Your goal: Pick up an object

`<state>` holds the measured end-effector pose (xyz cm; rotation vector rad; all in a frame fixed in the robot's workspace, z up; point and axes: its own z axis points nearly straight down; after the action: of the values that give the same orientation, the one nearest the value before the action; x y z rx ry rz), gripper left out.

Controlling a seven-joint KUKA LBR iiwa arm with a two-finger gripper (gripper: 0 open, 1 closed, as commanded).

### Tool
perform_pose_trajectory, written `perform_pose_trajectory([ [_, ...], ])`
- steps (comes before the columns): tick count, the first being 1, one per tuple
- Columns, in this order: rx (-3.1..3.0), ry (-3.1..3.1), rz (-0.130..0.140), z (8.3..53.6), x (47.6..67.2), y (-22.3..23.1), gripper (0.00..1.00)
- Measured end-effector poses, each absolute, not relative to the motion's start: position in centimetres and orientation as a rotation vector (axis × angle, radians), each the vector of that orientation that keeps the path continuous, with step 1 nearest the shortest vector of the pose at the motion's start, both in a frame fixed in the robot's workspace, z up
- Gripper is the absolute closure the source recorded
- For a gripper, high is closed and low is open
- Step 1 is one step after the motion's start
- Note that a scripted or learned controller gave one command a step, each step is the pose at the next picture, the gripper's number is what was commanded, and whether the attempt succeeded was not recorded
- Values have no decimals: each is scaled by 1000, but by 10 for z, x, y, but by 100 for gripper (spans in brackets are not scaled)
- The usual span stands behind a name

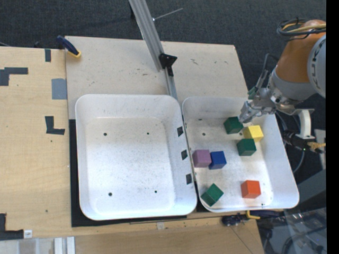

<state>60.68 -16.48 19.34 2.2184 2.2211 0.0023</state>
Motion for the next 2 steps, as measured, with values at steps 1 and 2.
perform_pose_trajectory([
  [1, 2216, 2219, 3, 247, 604, -174, 100],
  [2, 2217, 2228, -1, 240, 601, -124, 100],
])
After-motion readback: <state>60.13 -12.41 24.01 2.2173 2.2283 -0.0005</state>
